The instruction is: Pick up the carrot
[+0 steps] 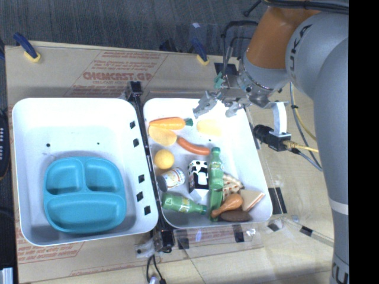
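The carrot (168, 123), orange with a green stub at its right end, lies across the far left corner of the right bin (256, 158). My gripper (218, 106) hangs over the bin's far edge, to the right of the carrot and apart from it. Its fingers (204, 106) are spread open with nothing between them.
Near the carrot lie a yellow lemon-like piece (163, 136), a sausage (193, 146), a pale yellow block (208, 127) and an orange ball (164, 158). Green bottles (215, 169), a can (173, 178) and other food toys fill the near half. The left bin (35, 123) holds a blue divided tray (86, 194).
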Controlling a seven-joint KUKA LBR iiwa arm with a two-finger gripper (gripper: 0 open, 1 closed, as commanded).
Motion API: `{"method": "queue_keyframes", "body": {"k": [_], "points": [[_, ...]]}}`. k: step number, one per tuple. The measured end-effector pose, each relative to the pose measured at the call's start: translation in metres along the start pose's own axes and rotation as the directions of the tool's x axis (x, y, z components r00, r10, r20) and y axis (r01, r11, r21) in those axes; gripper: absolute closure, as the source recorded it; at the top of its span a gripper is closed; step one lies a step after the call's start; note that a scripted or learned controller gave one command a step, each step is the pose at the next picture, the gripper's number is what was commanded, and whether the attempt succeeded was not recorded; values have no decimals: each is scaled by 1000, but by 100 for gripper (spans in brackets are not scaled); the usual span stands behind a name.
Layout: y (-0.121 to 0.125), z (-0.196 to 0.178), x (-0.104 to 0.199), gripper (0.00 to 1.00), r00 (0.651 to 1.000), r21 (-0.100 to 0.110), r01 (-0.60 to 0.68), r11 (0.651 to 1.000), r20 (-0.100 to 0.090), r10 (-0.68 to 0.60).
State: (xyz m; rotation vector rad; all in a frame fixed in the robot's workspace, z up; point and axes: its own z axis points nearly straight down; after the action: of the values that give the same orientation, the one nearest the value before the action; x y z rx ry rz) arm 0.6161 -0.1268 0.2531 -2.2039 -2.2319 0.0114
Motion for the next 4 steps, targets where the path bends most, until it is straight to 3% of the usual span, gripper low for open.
{"method": "queue_keyframes", "body": {"k": [1,2,3,4], "points": [[33,162,24,0,993,7,-117,993,-2,117],[35,148,24,100,994,6,-110,994,-1,110],[20,56,131,100,979,-7,-202,979,-4,202],[-45,63,199,100,968,5,-252,968,-1,252]]}}
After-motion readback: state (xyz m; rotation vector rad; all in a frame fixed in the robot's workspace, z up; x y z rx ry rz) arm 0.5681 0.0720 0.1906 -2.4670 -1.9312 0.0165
